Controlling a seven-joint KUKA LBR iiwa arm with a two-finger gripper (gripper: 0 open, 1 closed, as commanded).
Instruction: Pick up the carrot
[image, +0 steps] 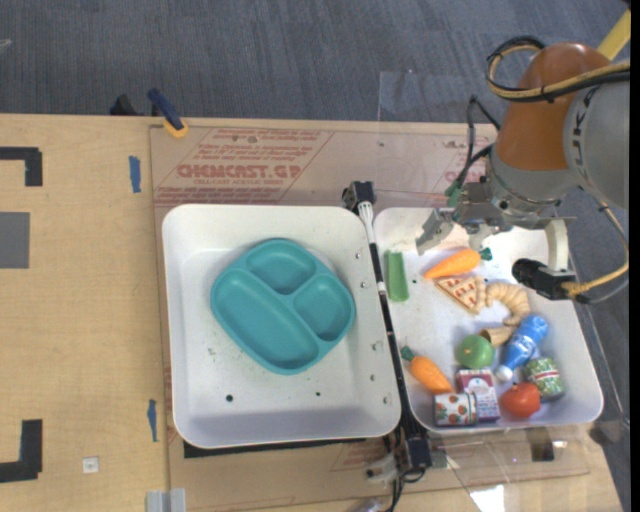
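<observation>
1. Camera view: your gripper (452, 228) hangs over the right bin's (585, 345) far edge, fingers seemingly spread with nothing between them.
2. One carrot (452, 264) lies just beneath; another carrot (430, 374) hugs the near-left wall, toys crowding its right.

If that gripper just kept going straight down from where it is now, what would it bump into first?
Most likely the carrot lying just below the gripper in the right bin, though from this slanted view it might land on bare bin floor beside it.
</observation>
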